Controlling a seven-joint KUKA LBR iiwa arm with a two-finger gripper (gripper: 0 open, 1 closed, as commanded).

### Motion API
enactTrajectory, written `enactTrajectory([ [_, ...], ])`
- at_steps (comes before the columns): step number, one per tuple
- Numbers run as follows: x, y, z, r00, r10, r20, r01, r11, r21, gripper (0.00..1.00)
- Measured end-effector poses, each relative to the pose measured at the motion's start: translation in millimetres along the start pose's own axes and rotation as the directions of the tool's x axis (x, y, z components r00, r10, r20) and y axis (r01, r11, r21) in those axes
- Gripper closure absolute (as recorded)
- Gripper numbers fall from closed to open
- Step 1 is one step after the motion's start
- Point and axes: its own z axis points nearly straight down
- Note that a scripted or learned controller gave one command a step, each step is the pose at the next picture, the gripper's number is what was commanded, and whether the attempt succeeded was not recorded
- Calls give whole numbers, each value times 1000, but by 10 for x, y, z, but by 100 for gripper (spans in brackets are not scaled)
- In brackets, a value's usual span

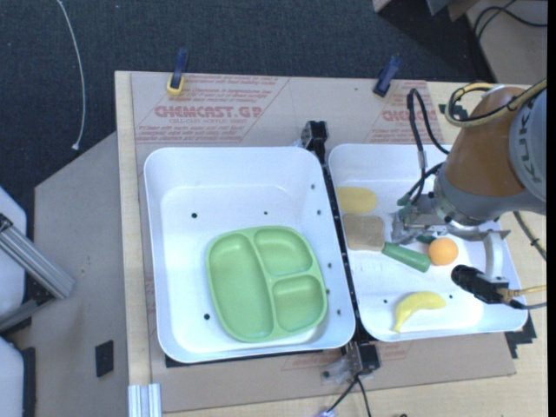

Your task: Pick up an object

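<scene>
A: Several things share the right bin (pixel 373 315): nearest, a banana (pixel 418 307), then a green stick (pixel 406 256) beside an orange ball (pixel 443 251), and farthest a yellow lump (pixel 356 200).

B: And the claw (pixel 407 229)?

A: Low over the green stick's far end. Whether it's apart or together, I can't tell.

B: Advice?

A: I'd straddle the stick across its width, mid-length, clear of the ball. Its long axis runs left-right, tipped slightly toward the near right.
</scene>
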Motion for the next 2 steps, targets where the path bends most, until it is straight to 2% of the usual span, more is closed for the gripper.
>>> enactTrajectory([
  [1, -25, -12, -634, 1000, -2, 2, 2, 1000, -7, 100],
  [2, -94, -60, -1217, 1000, -2, 2, 2, 1000, -5, 100],
])
